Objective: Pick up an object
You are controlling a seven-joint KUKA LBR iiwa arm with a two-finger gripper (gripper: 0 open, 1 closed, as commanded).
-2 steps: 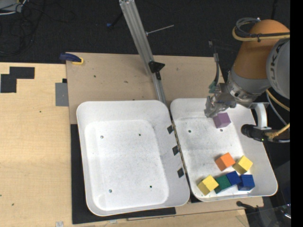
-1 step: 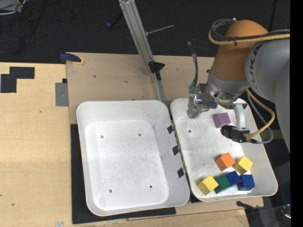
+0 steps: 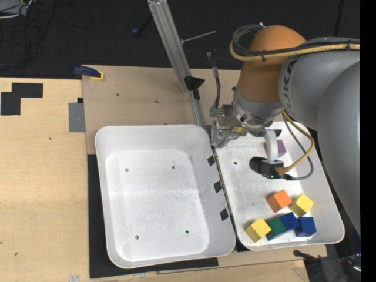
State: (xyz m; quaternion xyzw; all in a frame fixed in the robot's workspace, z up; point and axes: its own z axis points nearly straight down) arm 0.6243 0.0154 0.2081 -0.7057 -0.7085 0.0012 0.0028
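Tool: the tool [image 3: 225,131] hangs at the end of the grey arm [image 3: 320,81], below the orange band [image 3: 267,54], over the far left corner of the right bin [image 3: 329,231].
Tool state: cannot be told from this view; no thing is seen clamped in it.
Orange block: the orange block [image 3: 279,200] lies on the right bin's floor, well apart from the tool, toward the near right.
Yellow blocks: the right yellow block [image 3: 303,204] sits just beside the orange block; the left yellow block [image 3: 257,230] lies near the bin's front wall.
Green block: the green block [image 3: 276,226] is touching the left yellow block on its right side.
Blue blocks: the blue block [image 3: 289,221] stands against the green block; the second blue block [image 3: 305,225] is just beside it, nearest the right rim.
Cluster relative to tool: all six blocks are grouped in the near right part of the bin, the corner diagonally opposite the tool.
Purple piece: a purple piece [image 3: 281,147] shows near the far right side of the bin, partly hidden; its shape cannot be told.
Left bin: the left bin [image 3: 106,140] is white, with small dark dots in its floor.
Divider: black clips [image 3: 220,187] sit along the edge where the two bins meet.
Desk: the desk [image 3: 141,96] is tan wood; a blue and yellow clamp [image 3: 88,72] is at its far left corner.
Rail: a slanted aluminium rail [image 3: 170,46] rises from behind the bins.
Room: dark backdrop behind the desk.
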